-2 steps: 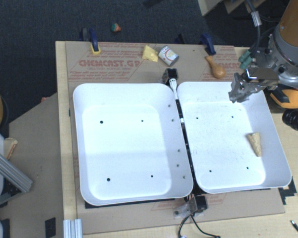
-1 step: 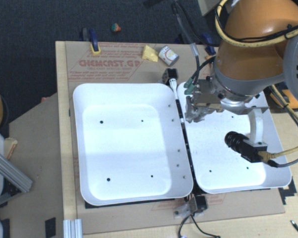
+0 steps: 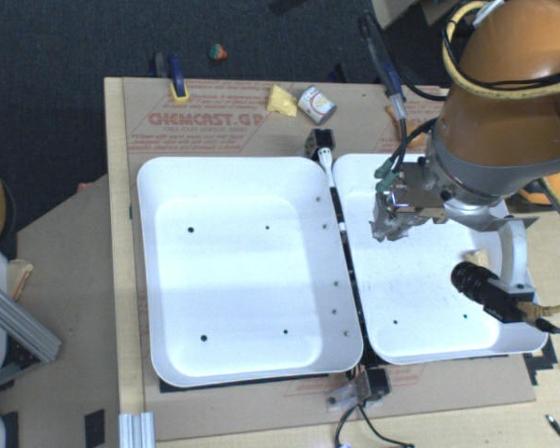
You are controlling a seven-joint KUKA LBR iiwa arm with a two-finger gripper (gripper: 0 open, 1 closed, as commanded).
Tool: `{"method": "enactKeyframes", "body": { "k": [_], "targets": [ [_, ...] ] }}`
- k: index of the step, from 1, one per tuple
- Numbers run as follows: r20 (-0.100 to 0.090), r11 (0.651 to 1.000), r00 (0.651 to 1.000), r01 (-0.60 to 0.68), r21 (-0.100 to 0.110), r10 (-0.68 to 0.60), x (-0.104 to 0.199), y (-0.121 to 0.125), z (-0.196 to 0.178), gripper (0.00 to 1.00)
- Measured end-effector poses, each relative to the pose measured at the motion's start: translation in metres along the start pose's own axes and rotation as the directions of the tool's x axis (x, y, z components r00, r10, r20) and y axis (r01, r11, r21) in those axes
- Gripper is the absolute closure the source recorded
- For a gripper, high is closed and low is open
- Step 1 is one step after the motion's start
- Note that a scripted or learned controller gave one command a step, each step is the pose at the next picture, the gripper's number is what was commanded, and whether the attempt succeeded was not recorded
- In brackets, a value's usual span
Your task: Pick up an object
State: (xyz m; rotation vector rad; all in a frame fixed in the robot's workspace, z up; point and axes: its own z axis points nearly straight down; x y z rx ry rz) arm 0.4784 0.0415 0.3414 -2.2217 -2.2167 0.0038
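The loose objects are recorded outside both bins, on the table behind them. A yellow wedge-shaped piece and a small pale box with a dark face lie just beside each other near the back edge. Which of them is the object to be picked cannot be determined.

The hand is seen over the right bin, in its rear left part, near the wall shared with the left bin. Whether the hand is released or clenched cannot be told, as it is masked by the wrist above it.

Both bins are noted as shallow, white, smooth and round-cornered. They are set side by side, with a black strip along the seam. Four small dark dots are observed on the left bin's floor.

The table surface is a tan board printed with red lettering. A blue clamp is fixed at its back edge.
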Motion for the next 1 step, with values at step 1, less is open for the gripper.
{"method": "enactKeyframes", "body": {
  "k": [1],
  "targets": [
    [-0.001,1.0,1.0,0.007,-0.021,-0.007,0.0441,0.0839,-0.1005,1.0]
  ]
}}
